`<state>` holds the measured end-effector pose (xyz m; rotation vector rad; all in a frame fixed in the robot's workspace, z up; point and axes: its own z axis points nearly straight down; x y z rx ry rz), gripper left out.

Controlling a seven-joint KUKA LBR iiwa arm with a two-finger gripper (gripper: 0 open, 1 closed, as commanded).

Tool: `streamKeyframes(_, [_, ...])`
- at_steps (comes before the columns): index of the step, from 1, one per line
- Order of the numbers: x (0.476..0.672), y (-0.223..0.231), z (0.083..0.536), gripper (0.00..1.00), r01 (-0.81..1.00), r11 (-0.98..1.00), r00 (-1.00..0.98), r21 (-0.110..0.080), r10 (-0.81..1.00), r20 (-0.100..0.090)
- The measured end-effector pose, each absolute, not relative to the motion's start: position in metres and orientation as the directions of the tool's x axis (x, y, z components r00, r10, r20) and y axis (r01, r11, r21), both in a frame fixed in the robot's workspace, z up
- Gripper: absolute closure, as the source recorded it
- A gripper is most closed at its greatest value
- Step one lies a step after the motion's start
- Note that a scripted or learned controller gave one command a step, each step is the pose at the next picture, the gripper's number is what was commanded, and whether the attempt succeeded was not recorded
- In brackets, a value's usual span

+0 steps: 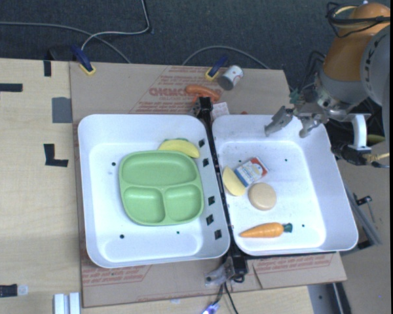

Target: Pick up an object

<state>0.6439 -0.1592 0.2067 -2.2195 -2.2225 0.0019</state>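
Left bin (98,175): green tray (161,187); right bin (327,195): carrot (264,229).

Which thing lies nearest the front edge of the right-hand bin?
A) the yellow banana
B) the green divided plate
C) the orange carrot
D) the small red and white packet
C: the carrot lies along the bottom of the right bin, below the round beige piece and the packet.

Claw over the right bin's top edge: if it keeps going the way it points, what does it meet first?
The claw points down and left. First contact looks like the bare floor of the right bin, short of the small carton. Depth is unclear from this slant.
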Motion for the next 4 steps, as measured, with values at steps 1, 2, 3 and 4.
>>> streamKeyframes(1, [0.623,-0.126,0.088,0.00,1.000,0.002,-0.002,-0.001,1.000,0.001])
streamKeyframes(2, [0.579,-0.122,0.087,0.00,1.000,0.001,-0.001,0.005,1.000,-0.002])
streamKeyframes(3, [0.612,-0.098,0.086,0.00,1.000,0.002,-0.002,0.005,1.000,-0.001])
streamKeyframes(4, [0.612,-0.098,0.096,1.00,1.000,0.003,-0.003,0.003,1.000,-0.001])
